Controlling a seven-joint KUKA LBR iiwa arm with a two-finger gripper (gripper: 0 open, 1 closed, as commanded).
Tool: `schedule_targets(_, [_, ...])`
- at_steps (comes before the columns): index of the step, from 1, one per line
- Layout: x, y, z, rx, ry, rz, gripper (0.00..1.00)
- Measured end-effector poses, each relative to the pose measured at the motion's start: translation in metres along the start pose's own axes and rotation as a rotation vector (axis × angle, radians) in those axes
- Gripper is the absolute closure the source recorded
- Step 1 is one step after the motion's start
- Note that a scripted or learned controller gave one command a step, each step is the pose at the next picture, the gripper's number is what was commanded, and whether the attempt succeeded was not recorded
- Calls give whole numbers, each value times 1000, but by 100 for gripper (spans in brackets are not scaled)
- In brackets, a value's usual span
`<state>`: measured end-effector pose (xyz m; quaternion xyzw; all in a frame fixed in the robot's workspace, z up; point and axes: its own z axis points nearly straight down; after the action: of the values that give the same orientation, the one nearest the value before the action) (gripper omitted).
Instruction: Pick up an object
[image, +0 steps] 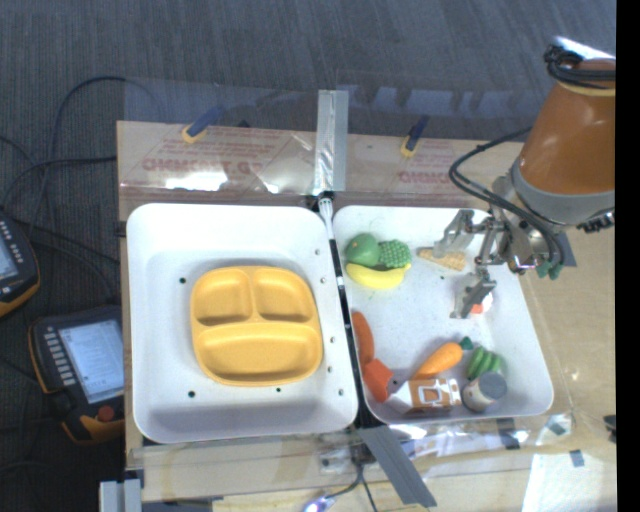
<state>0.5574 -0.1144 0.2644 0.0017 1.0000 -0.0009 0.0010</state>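
Camera view: smooth yellow sectioned plate (257, 323); tapered glossy carrot (441, 358).

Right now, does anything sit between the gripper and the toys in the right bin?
Nothing visible does. The gripper hangs over bare floor near the top of the right bin; the carrot lies below it and the yellow-green toy to its left, both uncovered.

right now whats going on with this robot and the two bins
A grey and orange arm reaches in from the right, its gripper over the upper part of the right bin, with nothing seen between its fingers. That bin holds toy food: a green and yellow piece at the top left, a carrot and other small items along the bottom edge. The left bin holds a yellow divided plate.
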Motion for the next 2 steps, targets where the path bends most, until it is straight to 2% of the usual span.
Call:
schedule_targets(1, [64,8,138,0,-17,191,0])
schedule_targets(2, [13,16,143,-1,0,192,0])
